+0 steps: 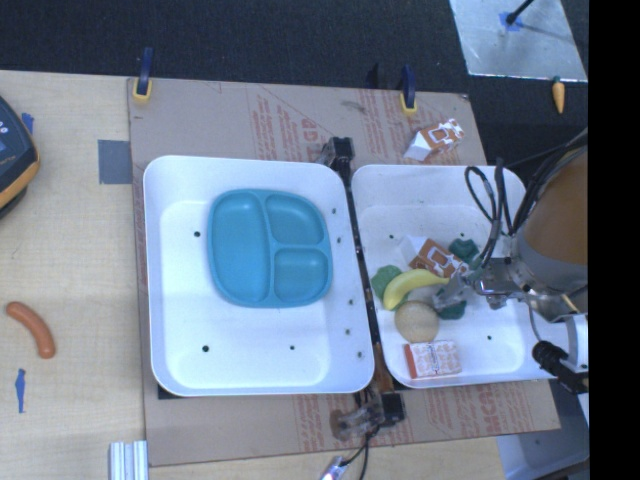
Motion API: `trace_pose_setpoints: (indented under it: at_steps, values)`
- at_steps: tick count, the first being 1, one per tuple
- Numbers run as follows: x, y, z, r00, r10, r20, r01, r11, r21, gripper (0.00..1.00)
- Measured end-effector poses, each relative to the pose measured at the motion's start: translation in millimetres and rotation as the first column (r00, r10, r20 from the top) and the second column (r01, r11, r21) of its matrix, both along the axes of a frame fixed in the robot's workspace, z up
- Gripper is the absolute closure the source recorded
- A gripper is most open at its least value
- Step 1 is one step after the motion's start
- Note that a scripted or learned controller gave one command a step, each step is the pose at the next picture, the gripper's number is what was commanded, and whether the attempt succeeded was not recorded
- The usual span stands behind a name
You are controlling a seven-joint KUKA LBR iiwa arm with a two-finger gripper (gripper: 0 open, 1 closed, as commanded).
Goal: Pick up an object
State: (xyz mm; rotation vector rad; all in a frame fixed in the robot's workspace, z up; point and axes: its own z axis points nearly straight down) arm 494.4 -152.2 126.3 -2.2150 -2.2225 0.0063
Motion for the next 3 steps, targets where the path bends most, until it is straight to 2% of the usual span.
trace_pose_setpoints:
  at_steps: [1,2,3]
  values:
    - [69,32,-34,1.000,0.003,0.004,-0.003,1.000,-0.001,0.00]
    - [125,41,-35,1.000,0.000,-0.003,0.000,1.000,-0.002,0.00]
    - [159,-3,-36,1.000,0.000,-0.009,0.000,1.000,0.002,0.00]
